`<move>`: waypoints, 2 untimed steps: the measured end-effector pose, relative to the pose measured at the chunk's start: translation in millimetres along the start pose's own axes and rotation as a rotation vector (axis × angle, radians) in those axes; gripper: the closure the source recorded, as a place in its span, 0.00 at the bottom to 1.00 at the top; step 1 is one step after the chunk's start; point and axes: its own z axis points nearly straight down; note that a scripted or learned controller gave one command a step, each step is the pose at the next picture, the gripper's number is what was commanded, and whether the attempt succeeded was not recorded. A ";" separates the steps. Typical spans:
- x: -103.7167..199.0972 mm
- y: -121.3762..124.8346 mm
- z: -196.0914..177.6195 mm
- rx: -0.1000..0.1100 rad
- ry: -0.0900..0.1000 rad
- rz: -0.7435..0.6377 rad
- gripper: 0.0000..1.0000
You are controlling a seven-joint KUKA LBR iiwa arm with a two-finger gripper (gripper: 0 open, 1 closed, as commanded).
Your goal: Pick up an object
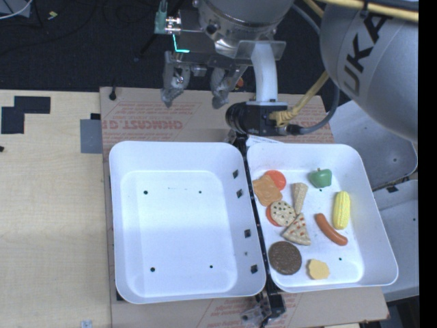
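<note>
My gripper (194,98) hangs high over the back edge of the left bin (130,183), its two fingers (171,87) spread open with nothing between them. All the toy food lies in the right bin (372,210): a green pepper (319,178), a yellow corn cob (341,209), a red sausage (330,229), a pizza slice (297,231), a brown round cookie (284,257), a small yellow piece (317,270), a cone (300,196), an orange slice of bread (265,190) over a red disc (276,179), and a pepperoni round (280,213).
Both bins rest on a cardboard sheet (157,118) on the wooden bench (48,203). The arm's grey body (372,53) fills the upper right, with cables (307,115) hanging behind the right bin. Clips (247,234) join the bins along the middle.
</note>
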 end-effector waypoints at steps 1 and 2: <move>-0.4 -71.4 150.4 0.017 -0.007 0.001 0.00; -1.2 -81.0 426.8 0.016 -0.007 0.005 0.00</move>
